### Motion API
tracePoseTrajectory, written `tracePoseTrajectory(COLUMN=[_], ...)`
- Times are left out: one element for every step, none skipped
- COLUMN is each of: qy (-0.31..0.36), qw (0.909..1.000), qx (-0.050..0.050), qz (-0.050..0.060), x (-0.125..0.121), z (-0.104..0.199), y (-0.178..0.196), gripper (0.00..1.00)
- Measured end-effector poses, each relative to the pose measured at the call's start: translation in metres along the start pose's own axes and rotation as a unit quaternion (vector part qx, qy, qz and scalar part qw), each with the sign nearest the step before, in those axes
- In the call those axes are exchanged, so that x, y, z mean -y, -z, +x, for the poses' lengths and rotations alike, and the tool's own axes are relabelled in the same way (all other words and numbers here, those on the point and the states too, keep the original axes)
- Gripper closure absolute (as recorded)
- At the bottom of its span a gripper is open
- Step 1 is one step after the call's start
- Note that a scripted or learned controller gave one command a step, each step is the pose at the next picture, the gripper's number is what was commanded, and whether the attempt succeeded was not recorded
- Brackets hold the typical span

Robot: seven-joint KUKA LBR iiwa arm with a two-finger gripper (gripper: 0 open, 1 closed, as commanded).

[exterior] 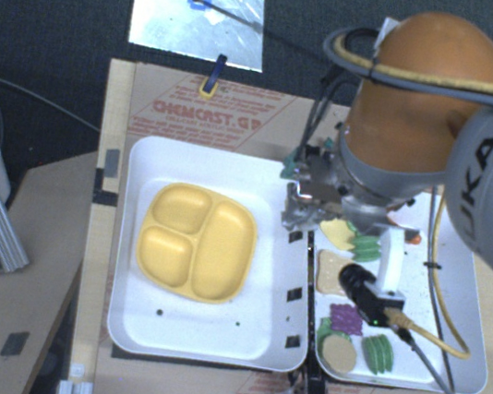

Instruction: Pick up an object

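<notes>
Purple toy grapes (345, 318), lumpy

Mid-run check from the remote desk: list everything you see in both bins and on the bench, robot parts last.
Divided plate: 1, yellow, three compartments, in the left bin.
Right bin: 1, white, holding the small items.
Slice of bread: 1, tan, right bin near the divider.
Purple item: 1, right bin, below the bread.
Round tan item: 1, right bin front.
Green item: 1, right bin front, beside the round one.
Green item: 1, just under the arm.
Yellow item: 1, pale, partly covered by the arm.
Arm: 1, grey with orange band, over the right bin.
Gripper: 1, at the divider between bins.
</notes>
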State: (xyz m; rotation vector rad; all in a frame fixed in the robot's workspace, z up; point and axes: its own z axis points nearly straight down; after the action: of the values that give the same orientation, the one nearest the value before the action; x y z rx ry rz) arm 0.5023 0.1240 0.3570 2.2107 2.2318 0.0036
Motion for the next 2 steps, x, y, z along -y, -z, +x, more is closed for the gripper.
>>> tracePoseTrajectory(qy=[-0.004,-0.002], qw=[1.0000,1.0000], qx=[0.000,0.000], qz=[0.002,-0.004], x=[0.004,-0.080], z=[0.038,0.063], y=[-0.201,-0.113], gripper=[1.00,1.00])
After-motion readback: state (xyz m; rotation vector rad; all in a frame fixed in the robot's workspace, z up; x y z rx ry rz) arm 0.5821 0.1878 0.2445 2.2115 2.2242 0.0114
